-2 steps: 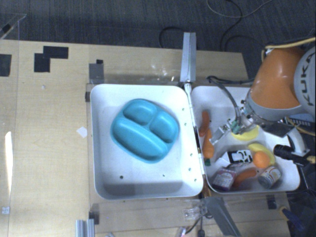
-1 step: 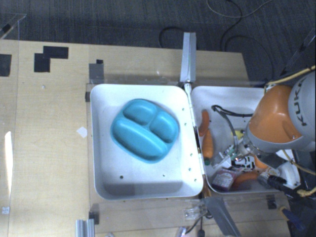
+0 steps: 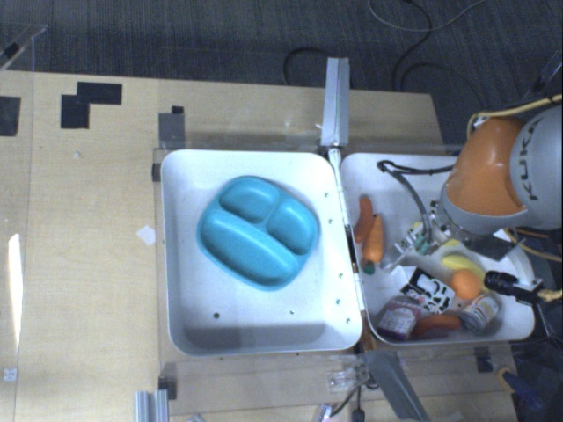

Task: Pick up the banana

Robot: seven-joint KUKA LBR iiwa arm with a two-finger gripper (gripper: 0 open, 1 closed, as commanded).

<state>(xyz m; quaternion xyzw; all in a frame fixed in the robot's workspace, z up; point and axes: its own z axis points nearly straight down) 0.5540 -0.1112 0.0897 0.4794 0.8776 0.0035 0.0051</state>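
Left bin (image 3: 176, 262) is taken up by a blue plate (image 3: 258, 229), three-sectioned, lying flat and tilted a bit off the bin's edges; not part of the task. Across the divider, the right bin (image 3: 387, 167) is cluttered: two carrots (image 3: 370, 231) are seen upright-ish along its left wall, orange with dark green ends, then a black-and-white box (image 3: 428, 288), a purplish can (image 3: 398, 316) near the front wall, a red-brown piece (image 3: 437, 325) beside it, an orange (image 3: 466, 284) and a small jar (image 3: 482, 313) further right. The banana (image 3: 459, 261) is placed in the right bin's middle-right part, a pale yellow strip just above and touching the orange, partly covered by the arm's wrist. Its long axis is judged to run roughly left-right with a slight downward slope to the right; which end is the stem cannot be told. The gripper (image 3: 422, 239) is seen just left of the banana, low over the bin, with cables around it; its state cannot be told, and nothing is seen held. So the banana lies to the gripper's right and slightly toward the front, very near. A short shift rightward is judged needed, with closing across the banana's short axis; the orange touching it could be caught instead.
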